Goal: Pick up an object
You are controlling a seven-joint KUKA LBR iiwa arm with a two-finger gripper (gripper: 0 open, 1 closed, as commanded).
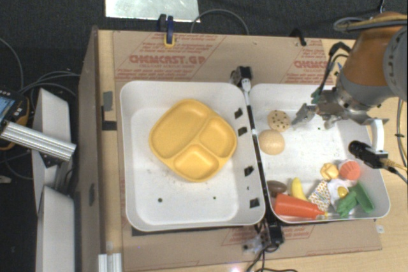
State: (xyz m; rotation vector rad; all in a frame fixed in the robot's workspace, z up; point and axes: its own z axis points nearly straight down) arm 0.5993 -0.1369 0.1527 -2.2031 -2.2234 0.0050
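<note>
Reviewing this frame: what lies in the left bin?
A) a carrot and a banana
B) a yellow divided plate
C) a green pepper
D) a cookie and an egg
B: the yellow divided plate sits alone in the left bin, while the cookie, the egg and the carrot are in the right bin.

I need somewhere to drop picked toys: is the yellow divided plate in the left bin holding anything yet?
Empty. The yellow three-compartment plastic plate lies flat in the left white bin, all three compartments showing bare yellow.
</note>
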